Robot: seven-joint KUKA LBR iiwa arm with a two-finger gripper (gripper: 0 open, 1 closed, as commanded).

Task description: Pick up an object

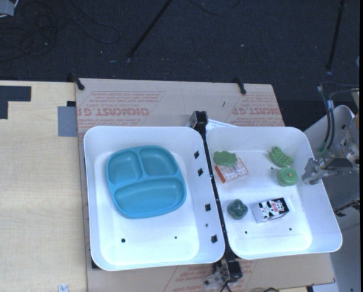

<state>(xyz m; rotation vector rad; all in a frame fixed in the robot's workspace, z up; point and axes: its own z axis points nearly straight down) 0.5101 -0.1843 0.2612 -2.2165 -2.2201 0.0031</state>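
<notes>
Grey metal tool [312, 170], thin cables

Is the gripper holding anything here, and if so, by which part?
Nothing is held. The gripper sits at the right bin's right rim, beside the round green piece.

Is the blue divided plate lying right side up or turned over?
Right side up: the blue divided plate shows its three hollow compartments facing upward in the left bin.

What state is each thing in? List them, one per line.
Blue divided plate: flat in the left bin, compartments bare.
Small orange-and-white packet: lying flat, a green piece on its corner.
Ridged green piece: lying free in the right bin.
Round green piece: lying beside the gripper.
Dark green lump: lying free.
Black-and-white carton: on its side.
Gripper: at the right bin's right rim, holding nothing visible.
</notes>
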